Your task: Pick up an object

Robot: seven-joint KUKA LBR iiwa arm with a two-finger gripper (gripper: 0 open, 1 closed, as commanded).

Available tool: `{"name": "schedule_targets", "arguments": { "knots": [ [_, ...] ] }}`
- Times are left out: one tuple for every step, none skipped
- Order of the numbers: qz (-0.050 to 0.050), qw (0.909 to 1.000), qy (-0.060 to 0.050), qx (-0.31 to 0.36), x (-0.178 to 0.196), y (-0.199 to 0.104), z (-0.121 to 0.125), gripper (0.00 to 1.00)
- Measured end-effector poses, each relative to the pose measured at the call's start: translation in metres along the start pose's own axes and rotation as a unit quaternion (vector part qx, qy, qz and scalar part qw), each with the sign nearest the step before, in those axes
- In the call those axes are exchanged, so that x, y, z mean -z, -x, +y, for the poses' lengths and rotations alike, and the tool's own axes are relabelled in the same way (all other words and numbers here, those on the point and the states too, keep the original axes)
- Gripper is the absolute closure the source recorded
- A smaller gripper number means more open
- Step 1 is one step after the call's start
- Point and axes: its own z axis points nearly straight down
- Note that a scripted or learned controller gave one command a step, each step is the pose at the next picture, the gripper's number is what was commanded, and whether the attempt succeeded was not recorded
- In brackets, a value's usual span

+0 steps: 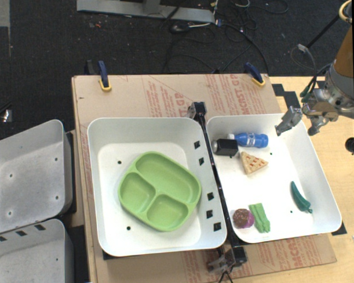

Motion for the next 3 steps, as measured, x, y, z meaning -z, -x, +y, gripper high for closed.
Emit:
{"name": "schedule_targets", "arguments": {
  "knots": [
    [-0.001, 1.0, 0.006, 0.001, 0.007, -0.001, 0.002, 0.0],
    [-0.001, 1.0, 0.004, 0.001, -0.049, 0.005, 0.005, 0.0],
    [0.0, 1.0, 0.004, 0.001, -0.105, -0.005, 0.005, 0.0]
  ]
}}
